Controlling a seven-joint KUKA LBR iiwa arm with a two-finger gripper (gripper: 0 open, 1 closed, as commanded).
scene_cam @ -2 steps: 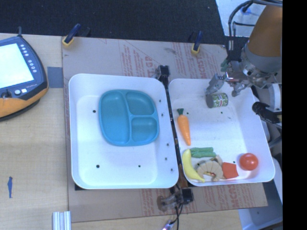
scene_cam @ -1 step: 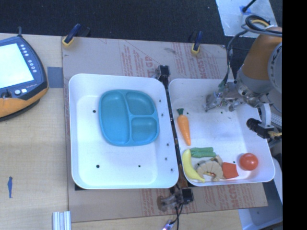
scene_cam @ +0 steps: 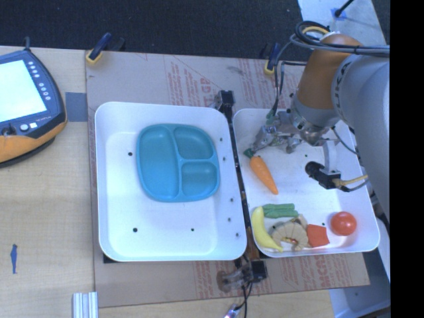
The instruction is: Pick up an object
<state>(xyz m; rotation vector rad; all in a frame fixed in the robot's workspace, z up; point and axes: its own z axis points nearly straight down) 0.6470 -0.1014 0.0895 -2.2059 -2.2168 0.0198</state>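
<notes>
Now claw [scene_cam: 265, 136], low in right bin [scene_cam: 361, 244], finger state unclear. Carrot [scene_cam: 263, 172] just below it, leafy end nearest. Banana [scene_cam: 261, 232], tomato [scene_cam: 343, 223] farther below. Blue plate [scene_cam: 177, 161] well left.

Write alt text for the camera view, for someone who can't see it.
A grey robot arm reaches from the right into the right white bin, its gripper just above a toy carrot. The bin's near edge holds a banana, green beans and a tomato. The left bin holds a blue divided plate.
</notes>
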